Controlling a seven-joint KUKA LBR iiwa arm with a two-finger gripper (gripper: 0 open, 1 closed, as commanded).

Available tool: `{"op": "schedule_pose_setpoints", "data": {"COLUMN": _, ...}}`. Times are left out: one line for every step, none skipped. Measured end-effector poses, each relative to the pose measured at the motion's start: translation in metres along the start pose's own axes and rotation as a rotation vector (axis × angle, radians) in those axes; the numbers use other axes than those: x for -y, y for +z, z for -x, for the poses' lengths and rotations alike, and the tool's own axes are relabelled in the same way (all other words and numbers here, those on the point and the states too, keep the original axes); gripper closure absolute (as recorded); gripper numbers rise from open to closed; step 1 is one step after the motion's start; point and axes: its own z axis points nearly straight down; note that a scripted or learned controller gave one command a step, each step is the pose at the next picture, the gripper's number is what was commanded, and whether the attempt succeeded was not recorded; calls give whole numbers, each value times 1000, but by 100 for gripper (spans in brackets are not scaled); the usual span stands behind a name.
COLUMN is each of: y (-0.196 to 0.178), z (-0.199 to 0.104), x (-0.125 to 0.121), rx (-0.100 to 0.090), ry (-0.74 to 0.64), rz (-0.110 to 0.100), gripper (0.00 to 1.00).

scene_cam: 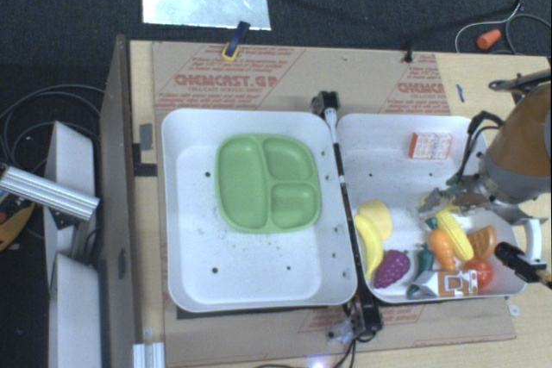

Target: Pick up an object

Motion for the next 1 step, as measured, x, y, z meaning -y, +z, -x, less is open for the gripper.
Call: {"op": "schedule_pose_setpoints", "data": {"y": -10, "z": -1, "x": 2, "rx": -2, "ry": 1, "rz": -2, "gripper": 100}}
